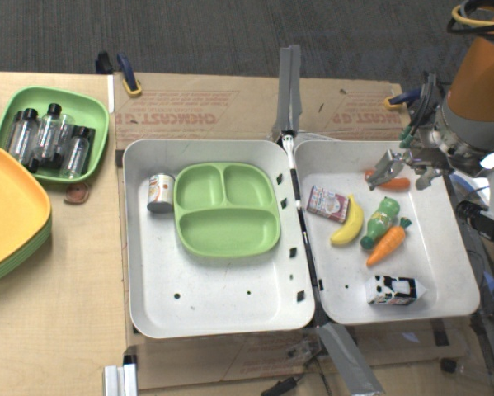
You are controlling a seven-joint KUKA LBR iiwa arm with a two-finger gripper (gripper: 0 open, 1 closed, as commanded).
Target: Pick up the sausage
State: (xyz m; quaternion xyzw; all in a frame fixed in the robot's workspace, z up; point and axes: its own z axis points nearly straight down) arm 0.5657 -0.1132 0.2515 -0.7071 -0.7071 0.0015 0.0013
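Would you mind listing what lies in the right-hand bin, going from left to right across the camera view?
Pink packet → banana → carrot. The green bottle, milk carton, sausage and gripper overlap the carrot's span, so their place is unclear.

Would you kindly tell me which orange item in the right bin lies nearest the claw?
The sausage, right under the claw by the bin's far wall; the carrot lies lower, beside the green bottle.

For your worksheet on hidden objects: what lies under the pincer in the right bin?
Under the pincer lies an orange-red sausage on the right bin floor. One end is covered by the pincer, so its full length cannot be seen.
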